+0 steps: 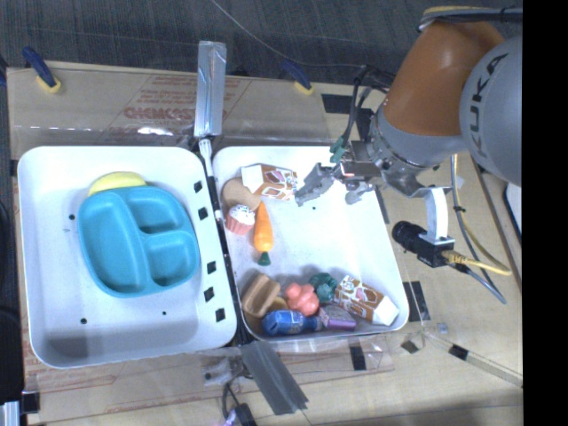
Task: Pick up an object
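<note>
Hanging over the right white bin's [377,238] far edge, the two-finger gripper [335,185] is showing its fingers spread apart, one grey finger [312,185] pointing left and the other [359,191] toward the bin's right wall. Nothing is sitting between them. Grey arm with orange band [439,74] is entering from the right, its upper part cut off by the frame edge.

Lying at the far-left corner of this bin: a small white-and-brown milk carton [271,182], just left of the gripper, touching a tan round piece [236,192]. Nearer along the left wall, a pink cupcake toy [239,219] and an orange toy carrot [263,230] are resting side by side.

Crowding the near edge is a heap of small toys, hard to separate: a brown bread-like piece [258,294], a blue bottle-like thing [286,323], a pinkish-orange lump [302,298], a dark green bit [323,284], a second carton [364,299].

Left white bin [44,327] is carrying a blue plastic compartment tray [138,238], partly hiding a yellow object [117,181] at its far edge.
</note>
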`<state>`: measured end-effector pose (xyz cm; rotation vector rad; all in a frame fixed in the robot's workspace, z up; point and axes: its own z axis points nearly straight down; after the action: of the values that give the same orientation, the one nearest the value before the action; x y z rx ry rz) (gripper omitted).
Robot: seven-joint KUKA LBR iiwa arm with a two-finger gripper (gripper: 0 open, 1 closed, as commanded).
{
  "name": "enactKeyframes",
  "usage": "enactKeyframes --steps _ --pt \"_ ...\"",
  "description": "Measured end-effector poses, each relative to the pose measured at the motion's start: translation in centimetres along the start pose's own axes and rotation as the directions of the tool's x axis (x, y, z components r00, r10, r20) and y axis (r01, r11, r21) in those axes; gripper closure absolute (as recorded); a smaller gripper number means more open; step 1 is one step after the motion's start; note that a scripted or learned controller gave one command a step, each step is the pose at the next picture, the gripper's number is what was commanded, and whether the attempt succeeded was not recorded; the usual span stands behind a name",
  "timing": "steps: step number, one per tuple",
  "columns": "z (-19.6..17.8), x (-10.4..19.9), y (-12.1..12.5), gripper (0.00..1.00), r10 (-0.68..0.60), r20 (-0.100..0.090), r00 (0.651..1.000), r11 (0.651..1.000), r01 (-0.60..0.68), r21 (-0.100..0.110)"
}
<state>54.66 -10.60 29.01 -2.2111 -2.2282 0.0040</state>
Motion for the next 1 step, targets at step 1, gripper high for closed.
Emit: enactKeyframes --steps 1 --pt "10.16 4.69 -6.10 0.00 -0.143 -0.002 0.990 0.990 0.143 0.006"
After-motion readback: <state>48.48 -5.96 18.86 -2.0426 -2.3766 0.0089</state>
